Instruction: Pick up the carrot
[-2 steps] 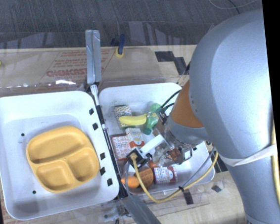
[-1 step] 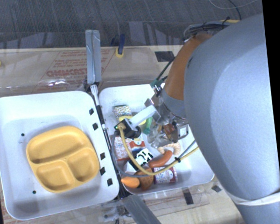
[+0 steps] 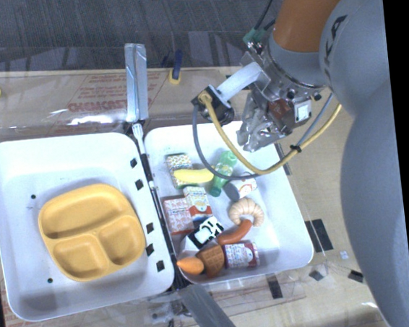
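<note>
Carrot [image 3: 235,233]: slim orange root, lying slantwise among toy foods, right bin [image 3: 294,238].

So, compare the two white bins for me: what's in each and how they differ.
The left bin holds a single yellow sectioned tray lying flat, with bare floor around it. The right bin is crowded with many small food items, among them a croissant and a green bottle. The tool hangs over the right bin's upper part, not the left bin. Both are shallow, white and side by side.

Orange carrot [image 3: 191,266] flat at right bin's [image 3: 294,238] front-left corner.
</note>
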You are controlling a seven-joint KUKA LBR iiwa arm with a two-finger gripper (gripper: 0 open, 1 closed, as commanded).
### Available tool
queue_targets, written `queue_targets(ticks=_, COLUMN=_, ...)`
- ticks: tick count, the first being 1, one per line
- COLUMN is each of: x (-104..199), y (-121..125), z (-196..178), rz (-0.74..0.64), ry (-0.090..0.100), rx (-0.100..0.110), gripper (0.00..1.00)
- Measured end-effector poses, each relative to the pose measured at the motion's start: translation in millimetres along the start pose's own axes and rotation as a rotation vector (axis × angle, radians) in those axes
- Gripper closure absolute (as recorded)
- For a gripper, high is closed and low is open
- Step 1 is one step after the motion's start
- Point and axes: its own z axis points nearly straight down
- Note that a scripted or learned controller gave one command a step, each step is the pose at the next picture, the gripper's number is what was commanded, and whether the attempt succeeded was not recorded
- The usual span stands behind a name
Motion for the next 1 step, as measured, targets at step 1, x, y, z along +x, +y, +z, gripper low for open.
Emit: queue_targets(ticks=1, x=-60.4, y=31.8, z=41.6, rz=-0.31, ry=-0.007, rx=0.005, gripper=1.0)
